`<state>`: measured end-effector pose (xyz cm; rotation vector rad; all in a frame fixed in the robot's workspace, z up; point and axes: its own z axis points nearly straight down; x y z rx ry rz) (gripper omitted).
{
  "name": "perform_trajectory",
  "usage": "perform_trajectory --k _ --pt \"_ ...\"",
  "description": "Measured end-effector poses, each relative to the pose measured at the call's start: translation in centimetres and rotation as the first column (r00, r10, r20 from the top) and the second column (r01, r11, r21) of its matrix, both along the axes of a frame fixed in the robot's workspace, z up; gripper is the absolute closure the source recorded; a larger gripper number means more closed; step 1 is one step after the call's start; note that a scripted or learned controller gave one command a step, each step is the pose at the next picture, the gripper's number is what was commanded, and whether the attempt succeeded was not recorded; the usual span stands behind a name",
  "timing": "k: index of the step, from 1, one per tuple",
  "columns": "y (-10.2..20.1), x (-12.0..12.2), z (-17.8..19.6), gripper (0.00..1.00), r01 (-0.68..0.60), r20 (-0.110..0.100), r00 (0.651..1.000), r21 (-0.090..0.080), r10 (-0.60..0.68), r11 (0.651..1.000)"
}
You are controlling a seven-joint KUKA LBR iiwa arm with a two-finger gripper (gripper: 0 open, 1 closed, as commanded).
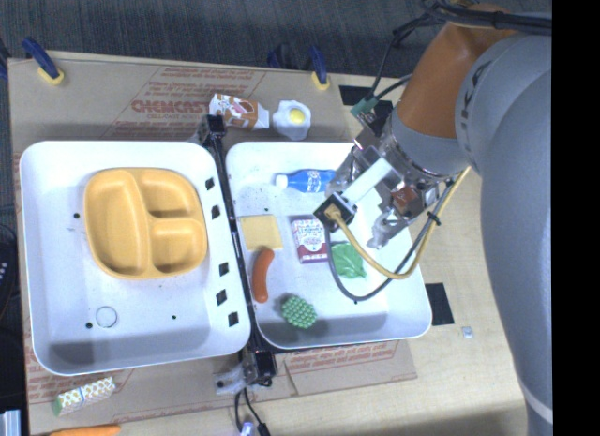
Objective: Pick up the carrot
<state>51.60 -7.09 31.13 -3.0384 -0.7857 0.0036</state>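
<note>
The carrot, a slim orange-red piece, lies lengthwise in the right bin close to its left wall, just below a yellow cheese slice. My gripper hangs over the middle of that bin, above a red packet and a green leafy piece. It is to the right of the carrot and apart from it, with nothing visibly in it. A yellow cable loops under the wrist.
A blue bottle lies at the back of the right bin and a green knobbly ball at its front. The left bin holds a yellow divided tray. A small carton and a white-and-yellow toy sit behind the bins.
</note>
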Motion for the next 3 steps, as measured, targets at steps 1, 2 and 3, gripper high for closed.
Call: perform_trajectory --k 1,2,3 --pt "7.4 -1.9 -12.1 0.0 0.01 -0.005 1.0 0.0 -0.01 1.0" --pt "7.4 -1.9 -11.1 1.0 0.004 -0.008 1.0 0.002 -0.004 1.0" --pt "11.2 -1.2 -6.1 1.0 0.064 -0.003 0.998 0.0 -0.064 0.998"
